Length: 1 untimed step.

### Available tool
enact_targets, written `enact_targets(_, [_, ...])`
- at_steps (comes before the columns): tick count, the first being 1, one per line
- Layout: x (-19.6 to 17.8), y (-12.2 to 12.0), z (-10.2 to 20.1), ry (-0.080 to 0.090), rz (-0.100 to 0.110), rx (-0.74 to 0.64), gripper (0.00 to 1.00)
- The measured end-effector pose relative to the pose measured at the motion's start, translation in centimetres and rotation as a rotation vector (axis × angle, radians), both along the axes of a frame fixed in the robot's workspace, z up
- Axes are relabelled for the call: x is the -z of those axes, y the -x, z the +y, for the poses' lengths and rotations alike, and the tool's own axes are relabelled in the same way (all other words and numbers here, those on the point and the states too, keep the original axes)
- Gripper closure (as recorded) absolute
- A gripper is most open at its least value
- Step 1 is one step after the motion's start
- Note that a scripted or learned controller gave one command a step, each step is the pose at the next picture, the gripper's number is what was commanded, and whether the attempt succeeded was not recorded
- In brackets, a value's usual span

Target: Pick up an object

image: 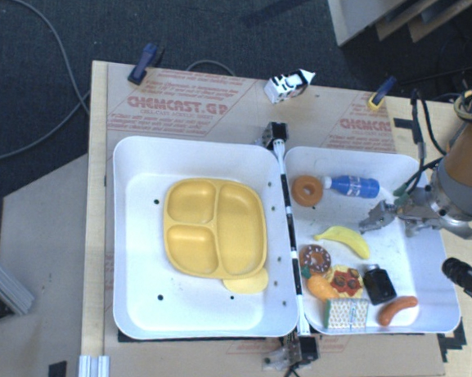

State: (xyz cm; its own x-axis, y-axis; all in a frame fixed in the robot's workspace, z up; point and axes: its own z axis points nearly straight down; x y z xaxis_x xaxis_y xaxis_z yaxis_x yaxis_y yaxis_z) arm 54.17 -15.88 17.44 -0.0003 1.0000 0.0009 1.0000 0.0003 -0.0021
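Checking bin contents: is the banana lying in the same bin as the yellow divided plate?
No, the banana lies in the right bin, while the yellow divided plate sits in the left bin.

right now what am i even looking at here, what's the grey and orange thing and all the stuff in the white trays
One camera looks down at a slant on a bench with two white bins. The grey and orange thing is a robot arm reaching in from the right; its gripper hovers over the right bin, holding nothing. That bin holds toy food: a banana, a donut, a blue bottle, a sausage. The left bin holds a yellow divided plate.
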Motion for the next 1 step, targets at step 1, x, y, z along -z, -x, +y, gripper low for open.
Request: enact_targets(1, [6.86, -2.84, 4.7, -0.001, 0.001, -0.001, 0.0])
